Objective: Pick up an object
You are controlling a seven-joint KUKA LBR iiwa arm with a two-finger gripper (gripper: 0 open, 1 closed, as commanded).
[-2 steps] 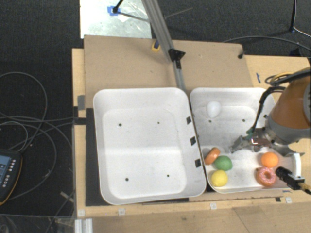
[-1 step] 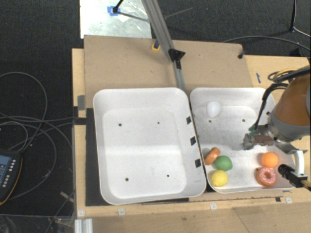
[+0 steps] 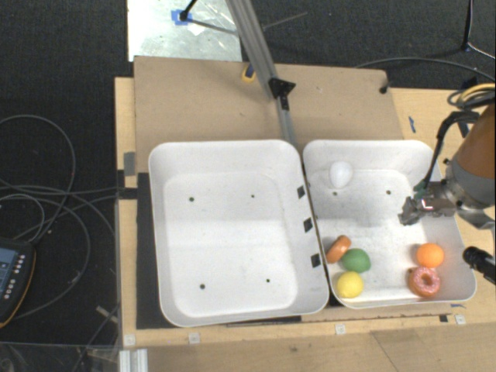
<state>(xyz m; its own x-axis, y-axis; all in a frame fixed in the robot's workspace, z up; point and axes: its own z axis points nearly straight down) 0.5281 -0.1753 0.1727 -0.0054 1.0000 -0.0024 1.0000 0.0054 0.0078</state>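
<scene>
Over the right bin (image 3: 372, 155), near its right wall, the hand (image 3: 412, 210) hangs low at the end of the grey arm (image 3: 474, 165) that comes in from the right. Can't tell from here whether it's spread or closed; too small and dark. Nothing visible in its grip.

Closest object: an orange ball (image 3: 430, 255), just below and slightly right of the hand, apart from it. Touching or nearly touching that ball on its lower side is a pink-frosted donut (image 3: 424, 281), close to the bin's front right corner.

Further left along the front of the same bin sits a cluster of three: a small orange carrot-like piece (image 3: 339, 248) tilted against the left wall, a green ball (image 3: 356, 260) just beside it, a yellow ball (image 3: 349, 285) right below the green one, touching or nearly so.

Up near the back of the bin, well apart from everything else, is a white egg-shaped object (image 3: 340, 173), hard to pick out against the white floor.

Left bin (image 3: 225, 155) sits alongside, edges touching at the middle. Both bins rest on the counter (image 3: 194, 91), brown board under them. A grey pole (image 3: 252, 29) slants across the back.
</scene>
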